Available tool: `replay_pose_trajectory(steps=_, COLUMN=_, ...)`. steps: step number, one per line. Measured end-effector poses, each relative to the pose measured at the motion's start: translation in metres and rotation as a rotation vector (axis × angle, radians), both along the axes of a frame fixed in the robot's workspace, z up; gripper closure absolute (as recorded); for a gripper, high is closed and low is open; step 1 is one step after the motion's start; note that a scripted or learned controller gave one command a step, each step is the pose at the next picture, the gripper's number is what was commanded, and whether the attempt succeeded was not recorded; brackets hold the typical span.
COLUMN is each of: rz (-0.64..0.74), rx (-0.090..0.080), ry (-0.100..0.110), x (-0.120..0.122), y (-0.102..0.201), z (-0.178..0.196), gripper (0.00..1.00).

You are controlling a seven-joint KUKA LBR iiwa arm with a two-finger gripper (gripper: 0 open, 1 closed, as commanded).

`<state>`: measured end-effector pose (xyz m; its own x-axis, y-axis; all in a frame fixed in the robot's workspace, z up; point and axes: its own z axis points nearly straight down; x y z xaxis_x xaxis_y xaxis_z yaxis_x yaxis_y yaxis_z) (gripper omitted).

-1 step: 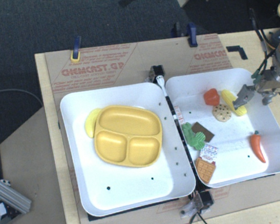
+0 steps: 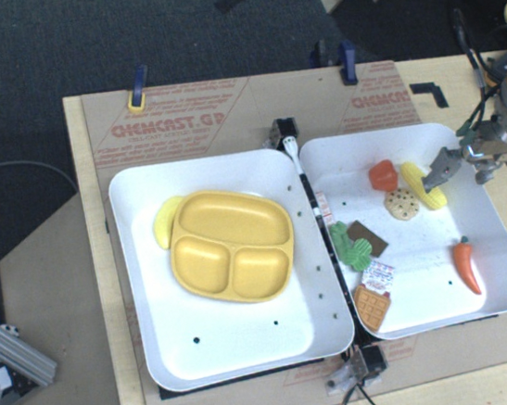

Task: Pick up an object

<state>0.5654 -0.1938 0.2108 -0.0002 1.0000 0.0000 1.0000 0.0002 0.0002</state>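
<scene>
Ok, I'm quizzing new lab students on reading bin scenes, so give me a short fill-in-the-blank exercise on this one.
1. The yellow divided plate lies in the ____ bin as the camera sees it.
2. The plate has ____ compartments.
3. The toy carrot is coloured ____.
4. The gripper hangs over the ____ bin, beside the yellow toy.

Missing words: left; three; orange; right

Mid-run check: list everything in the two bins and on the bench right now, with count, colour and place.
Shallow white bins: two, side by side on the bench.
Yellow plastic divided plate: one, left bin.
Yellow banana toy: one, tucked under the plate's left edge.
Red toy: one, right bin, upper middle.
Yellow corn toy: one, beside the tool.
Tan cookie: one, below the red toy.
Green toy: one, right bin's left side.
Waffle piece: one, lower left.
Orange carrot: one, lower right.
Tool: one, grey, over the corn.
</scene>
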Motion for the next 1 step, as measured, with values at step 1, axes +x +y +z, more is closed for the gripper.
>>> replay_pose_trajectory(steps=1, rz=0.0, rx=0.003, ry=0.008, x=-0.0007, y=0.0061, z=-0.0627, gripper=0.0)
